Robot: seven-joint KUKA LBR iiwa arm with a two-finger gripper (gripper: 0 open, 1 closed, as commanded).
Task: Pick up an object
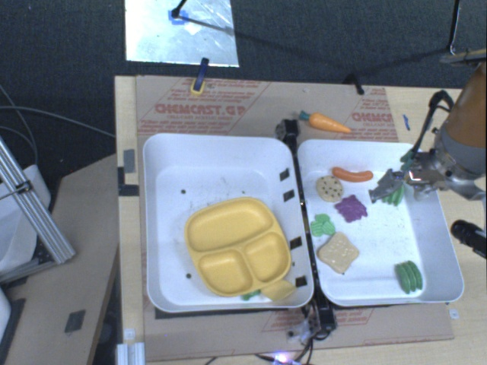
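Note:
My gripper (386, 186) hangs over the upper right part of the right bin (437, 238), on the grey arm coming in from the right. A small green toy (396, 196) lies right beside or under its tip; I cannot tell whether they touch. To its left in the same bin are an orange-red sausage (352, 175), a round speckled cookie (329, 188) and a purple grape bunch (351, 208). Further forward lie a green leafy piece (322, 224), a tan cracker (338, 252) and a green ridged pickle (409, 276).
The left bin (163, 204) holds a yellow divided plate (238, 244), with a small yellow piece (278, 290) at its front corner. A toy carrot (326, 122) lies on the cardboard behind the bins. A black divider (300, 204) runs between them.

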